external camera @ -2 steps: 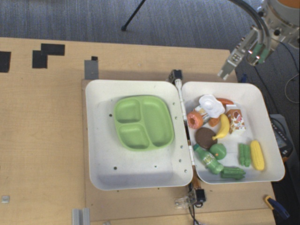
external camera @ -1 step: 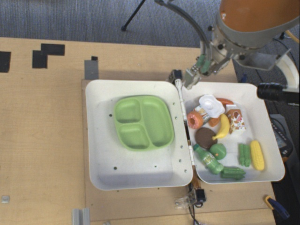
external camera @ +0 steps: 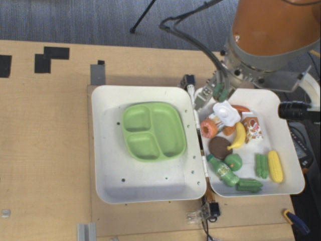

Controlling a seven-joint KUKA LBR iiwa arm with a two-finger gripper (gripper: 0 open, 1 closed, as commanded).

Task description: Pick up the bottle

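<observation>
The bottle (external camera: pixel 223 170) is green and clear. It lies on its side near the front left of the right bin (external camera: pixel 292 184), between a brown round piece (external camera: pixel 219 147) and a dark green vegetable (external camera: pixel 249 186). My gripper (external camera: pixel 213 92) hangs over the back left corner of that bin, close to the wall shared by the two bins. It is well behind the bottle and above the toys. The big orange and grey wrist hides much of it.
Toy foods crowd the right bin: a white piece (external camera: pixel 225 113), a donut (external camera: pixel 208 128), a banana (external camera: pixel 239 136), a green pepper (external camera: pixel 233 161), corn (external camera: pixel 275 165) and a pickle (external camera: pixel 261 165). A green divided plate (external camera: pixel 153 131) lies in the left bin (external camera: pixel 108 185).
</observation>
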